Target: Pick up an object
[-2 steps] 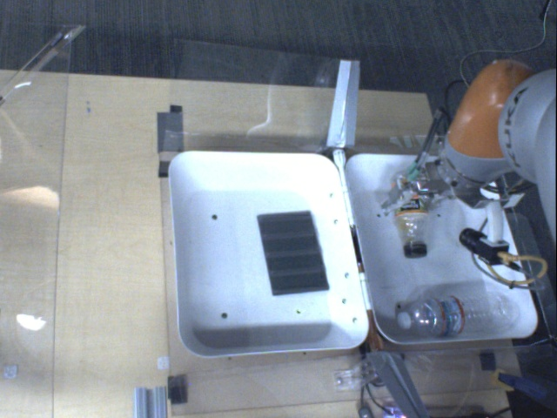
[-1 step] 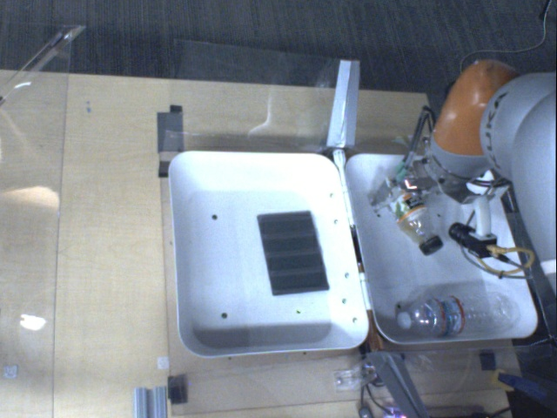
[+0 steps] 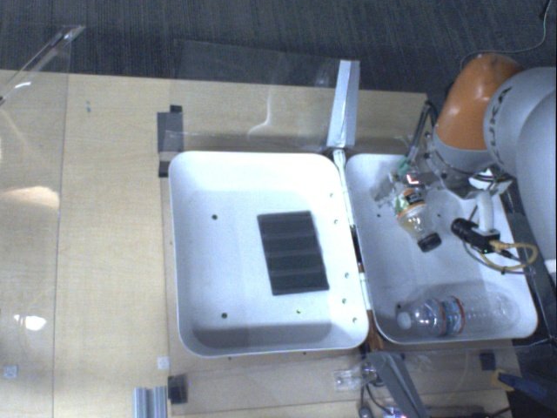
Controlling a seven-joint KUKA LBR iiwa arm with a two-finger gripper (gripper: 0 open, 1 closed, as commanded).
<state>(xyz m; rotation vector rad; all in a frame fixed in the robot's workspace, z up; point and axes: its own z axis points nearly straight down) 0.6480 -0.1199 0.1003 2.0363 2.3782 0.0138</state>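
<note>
A dark ribbed rectangular pad [image 3: 293, 252] lies flat in the middle of the left bin [image 3: 200, 233]. A clear plastic bottle [image 3: 446, 315] lies on its side along the near wall of the right bin [image 3: 522, 316]. My gripper [image 3: 409, 201] is low over the far left part of the right bin, at the end of the grey arm with its orange band [image 3: 473, 103]. A small pale item [image 3: 416, 222] and a small black piece [image 3: 429, 242] sit right under and beside the gripper; I cannot make out whether either is held.
A black part of the arm with cables [image 3: 479, 233] hangs over the right bin's middle. A metal divider post [image 3: 342, 103] stands behind the gap between the bins. Light wooden bench [image 3: 87, 233] stretches to the left.
</note>
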